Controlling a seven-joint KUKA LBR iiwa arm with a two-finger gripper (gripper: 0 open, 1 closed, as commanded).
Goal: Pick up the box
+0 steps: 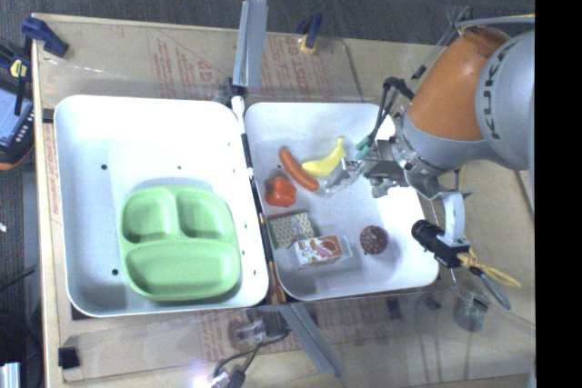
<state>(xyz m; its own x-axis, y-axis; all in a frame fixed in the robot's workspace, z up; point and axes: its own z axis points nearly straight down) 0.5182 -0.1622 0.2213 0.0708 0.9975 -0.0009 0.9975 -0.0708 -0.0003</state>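
Saw box lying flat near front edge of right bin, beside checkered packet. Judged it light, stiff carton; I'd pinch across short sides. Hand over banana; opening unreadable.

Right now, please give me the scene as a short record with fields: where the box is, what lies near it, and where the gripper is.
box: box lies flat near the front of the right bin
neighbours: patterned block behind and left of it; brown ball to its right
farther back: red pepper, sausage, banana
left bin: green divided tray
gripper: gripper beside the banana, apart from the box
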